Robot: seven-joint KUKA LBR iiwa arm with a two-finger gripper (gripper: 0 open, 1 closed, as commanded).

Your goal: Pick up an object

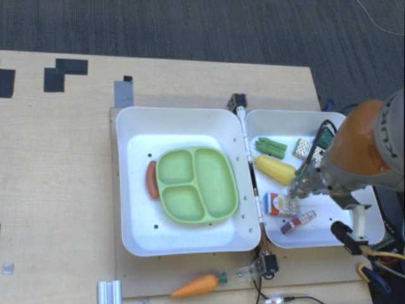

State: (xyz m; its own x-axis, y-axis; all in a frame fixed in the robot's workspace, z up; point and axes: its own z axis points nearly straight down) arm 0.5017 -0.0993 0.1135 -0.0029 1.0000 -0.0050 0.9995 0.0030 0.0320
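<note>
Grey arm with orange band reaches into right bin (pixel 373 233), gripper (pixel 292 198) low over a small white-red carton (pixel 273 204), maybe touching it; cannot tell its state. Yellow corn-like piece (pixel 274 168) just above, green pods (pixel 271 147) further up, small tube (pixel 297 221) below. Left bin (pixel 126 189) has green divided plate (pixel 196 183), sausage (pixel 151 179) beside. Carrot (pixel 197 285) on bench (pixel 57 189).

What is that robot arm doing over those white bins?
The gripper hangs low in the right bin, over a small red and white carton, near a yellow corn cob and green beans. Nothing looks picked up yet. The left bin holds a green divided plate with a sausage beside it.
</note>
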